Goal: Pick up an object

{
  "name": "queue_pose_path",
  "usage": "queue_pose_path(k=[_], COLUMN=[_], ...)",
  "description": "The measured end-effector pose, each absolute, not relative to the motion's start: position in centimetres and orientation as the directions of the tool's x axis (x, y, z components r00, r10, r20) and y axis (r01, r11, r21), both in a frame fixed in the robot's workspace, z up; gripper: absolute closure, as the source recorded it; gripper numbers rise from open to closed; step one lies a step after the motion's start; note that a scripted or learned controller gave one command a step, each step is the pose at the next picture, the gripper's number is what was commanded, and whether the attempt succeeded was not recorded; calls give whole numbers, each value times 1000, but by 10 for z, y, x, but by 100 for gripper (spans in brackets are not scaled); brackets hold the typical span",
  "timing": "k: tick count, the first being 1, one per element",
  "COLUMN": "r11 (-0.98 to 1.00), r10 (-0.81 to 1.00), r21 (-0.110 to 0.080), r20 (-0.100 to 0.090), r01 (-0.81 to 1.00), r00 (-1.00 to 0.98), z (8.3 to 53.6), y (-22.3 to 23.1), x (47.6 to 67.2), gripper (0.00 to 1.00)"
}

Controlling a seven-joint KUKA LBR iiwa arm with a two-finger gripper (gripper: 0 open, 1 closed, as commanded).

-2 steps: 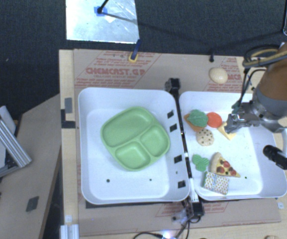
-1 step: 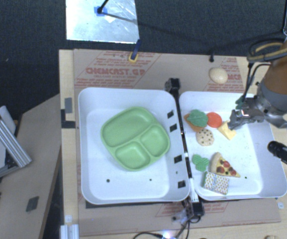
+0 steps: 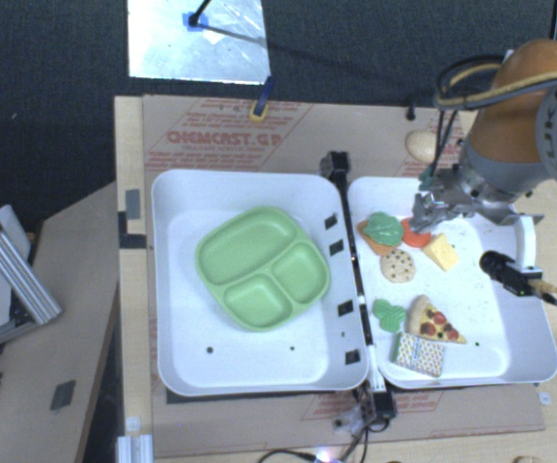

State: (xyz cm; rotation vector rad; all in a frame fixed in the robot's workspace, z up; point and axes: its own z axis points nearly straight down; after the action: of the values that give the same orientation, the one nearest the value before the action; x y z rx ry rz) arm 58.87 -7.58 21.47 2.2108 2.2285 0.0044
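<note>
gripper (image 3: 427, 214) low in right bin (image 3: 524, 350), over small flat orange-red piece (image 3: 416, 235) beside green leafy toy (image 3: 383, 228); claw state: cannot tell.

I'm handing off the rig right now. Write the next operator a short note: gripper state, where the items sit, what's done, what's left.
Gripper: low over the upper part of the right bin, at the red piece; whether the jaws are open or shut cannot be told, and nothing is seen held.
Right bin also holds: green leafy toy, cheese wedge, cookie, pizza slice, small green piece, patterned square.
Left bin: green divided plate.
Done: approach only.
Left: grasp and lift one object.
</note>
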Motion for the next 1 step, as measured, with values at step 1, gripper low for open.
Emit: queue_pose_path(k=[1], r11=[6], r10=[1000], r21=[3], r20=[0], r01=[1000], r00=[-6], z=[234], y=[-71], x=[599], gripper=[100])
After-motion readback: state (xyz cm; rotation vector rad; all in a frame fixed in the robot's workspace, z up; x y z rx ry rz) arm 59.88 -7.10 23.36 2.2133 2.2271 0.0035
